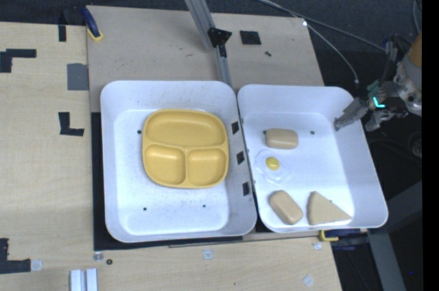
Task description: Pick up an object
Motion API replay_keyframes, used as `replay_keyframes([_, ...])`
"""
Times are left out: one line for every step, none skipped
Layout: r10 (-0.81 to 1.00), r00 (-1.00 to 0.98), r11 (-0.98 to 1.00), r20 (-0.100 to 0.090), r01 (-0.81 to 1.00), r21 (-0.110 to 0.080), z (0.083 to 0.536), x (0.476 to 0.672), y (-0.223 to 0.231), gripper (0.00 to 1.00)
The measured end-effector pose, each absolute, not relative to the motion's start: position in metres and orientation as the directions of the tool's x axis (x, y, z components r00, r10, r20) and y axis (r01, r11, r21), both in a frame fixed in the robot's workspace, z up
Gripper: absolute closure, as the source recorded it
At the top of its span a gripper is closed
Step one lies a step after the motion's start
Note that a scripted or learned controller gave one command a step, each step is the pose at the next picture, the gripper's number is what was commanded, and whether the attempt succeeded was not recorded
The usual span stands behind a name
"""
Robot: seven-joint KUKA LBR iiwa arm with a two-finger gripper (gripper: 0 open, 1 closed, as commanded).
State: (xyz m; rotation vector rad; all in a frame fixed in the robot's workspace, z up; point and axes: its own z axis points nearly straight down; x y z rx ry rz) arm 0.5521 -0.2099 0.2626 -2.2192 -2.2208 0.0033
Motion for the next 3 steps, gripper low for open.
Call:
replay_keyframes([1.000,-0.001,0.001,-0.001,1.000,-0.001,0.263,0.553,-0.210,0.00])
replay_keyframes([1.000,0.000,0.000,0.000,1.000,-0.004,0.201,0.550,-0.214,0.00])
replay_keyframes([1.000,-0.001,0.001,0.001,1.000,-0.006,0.154,0.544,-0.207,0.00])
